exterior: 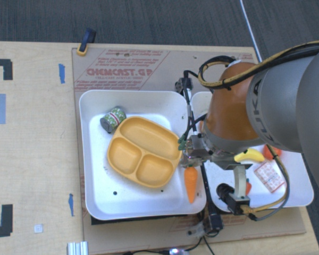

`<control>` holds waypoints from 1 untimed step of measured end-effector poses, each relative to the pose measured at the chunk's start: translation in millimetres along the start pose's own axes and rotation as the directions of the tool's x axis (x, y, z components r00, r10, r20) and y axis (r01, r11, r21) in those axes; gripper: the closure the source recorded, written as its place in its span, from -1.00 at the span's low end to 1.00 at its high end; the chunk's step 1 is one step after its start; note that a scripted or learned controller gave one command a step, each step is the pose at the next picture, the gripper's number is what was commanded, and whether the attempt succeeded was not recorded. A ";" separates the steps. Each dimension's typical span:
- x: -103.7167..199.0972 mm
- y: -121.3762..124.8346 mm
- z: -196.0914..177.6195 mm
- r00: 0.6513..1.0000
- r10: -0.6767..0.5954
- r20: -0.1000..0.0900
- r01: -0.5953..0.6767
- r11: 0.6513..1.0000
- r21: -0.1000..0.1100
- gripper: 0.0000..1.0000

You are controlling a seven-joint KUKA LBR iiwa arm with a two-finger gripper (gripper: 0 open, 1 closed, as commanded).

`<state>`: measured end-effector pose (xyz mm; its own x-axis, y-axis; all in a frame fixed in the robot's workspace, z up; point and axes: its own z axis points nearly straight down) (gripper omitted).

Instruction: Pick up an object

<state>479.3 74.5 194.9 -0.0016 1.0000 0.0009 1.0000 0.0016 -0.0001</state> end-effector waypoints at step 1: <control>-39.2 1.8 9.1 1.000 0.002 -0.002 -0.002 1.000 -0.004 1.00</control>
